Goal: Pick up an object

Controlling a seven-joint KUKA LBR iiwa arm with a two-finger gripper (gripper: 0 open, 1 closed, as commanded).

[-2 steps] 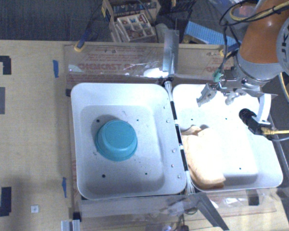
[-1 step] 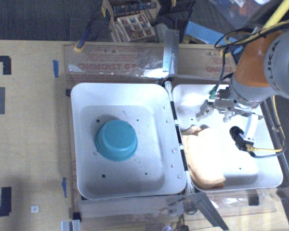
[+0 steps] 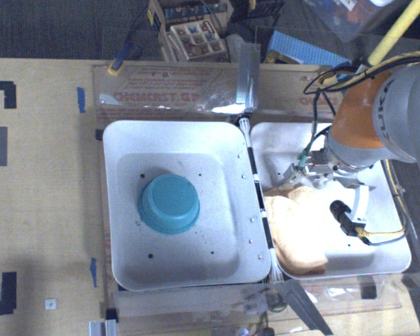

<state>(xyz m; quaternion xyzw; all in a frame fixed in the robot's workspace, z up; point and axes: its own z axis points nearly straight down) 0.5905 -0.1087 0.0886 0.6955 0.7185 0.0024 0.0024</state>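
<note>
A teal bowl [image 3: 169,203] lies upside down near the middle of the left bin [image 3: 126,145]. A large tan, bread-like object [image 3: 297,233] fills the front left of the right bin [image 3: 399,257]. My gripper [image 3: 302,175] hangs low over the right bin, just above the tan object's far edge. The grey arm with its orange band [image 3: 360,121] comes in from the right and hides the back of that bin. Nothing is seen held in the gripper.
A black plug on a yellow cable [image 3: 344,218] hangs beside the wrist over the right bin. The ridge between the bins [image 3: 255,187] runs just left of the gripper. Cardboard and clutter [image 3: 196,26] lie behind the bins.
</note>
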